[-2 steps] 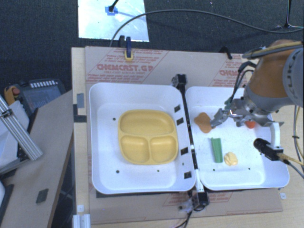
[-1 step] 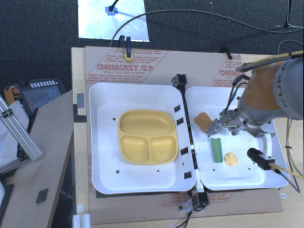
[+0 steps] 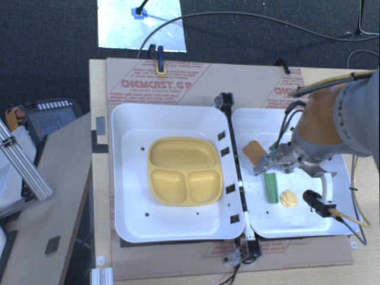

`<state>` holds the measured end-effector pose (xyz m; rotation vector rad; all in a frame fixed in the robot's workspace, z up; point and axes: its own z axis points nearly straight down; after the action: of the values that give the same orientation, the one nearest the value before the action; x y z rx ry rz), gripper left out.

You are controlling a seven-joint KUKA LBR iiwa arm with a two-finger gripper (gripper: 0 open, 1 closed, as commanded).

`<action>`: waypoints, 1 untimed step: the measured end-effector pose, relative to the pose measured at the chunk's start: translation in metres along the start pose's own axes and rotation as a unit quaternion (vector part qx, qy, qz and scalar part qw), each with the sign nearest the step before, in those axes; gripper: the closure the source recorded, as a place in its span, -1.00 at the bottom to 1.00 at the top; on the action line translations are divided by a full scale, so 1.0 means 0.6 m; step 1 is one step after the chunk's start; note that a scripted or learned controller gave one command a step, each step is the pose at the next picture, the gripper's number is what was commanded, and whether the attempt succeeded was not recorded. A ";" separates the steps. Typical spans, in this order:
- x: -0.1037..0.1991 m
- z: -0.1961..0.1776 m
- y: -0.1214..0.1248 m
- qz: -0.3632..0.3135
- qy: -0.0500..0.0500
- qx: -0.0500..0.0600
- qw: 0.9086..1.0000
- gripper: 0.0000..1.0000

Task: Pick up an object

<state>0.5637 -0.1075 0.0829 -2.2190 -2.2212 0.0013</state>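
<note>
Green rectangular plastic block lies in the right white bin — directly at six o'clock from the tool, whose closure I cannot tell. Descending off-centre could nudge it against the yellow lump — no grasp.

The arm is running off the frame's right edge, so its upper links are cut away. The gripper is sitting low over the right bin; its jaws are blurring into the metal around them, and their opening is too small to read. The wrist is covering part of the right bin's floor and far wall behind the green block. The brown object, just left of the gripper, is lying partly under the jaw tip; contact cannot be judged. A cable is leaving the frame near the right bin's lower corner.
</note>
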 end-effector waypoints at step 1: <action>-0.001 -0.020 0.002 0.000 -0.001 -0.002 1.000 1.00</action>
<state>0.5651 -0.1080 0.0952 -2.2224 -2.2231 -0.0021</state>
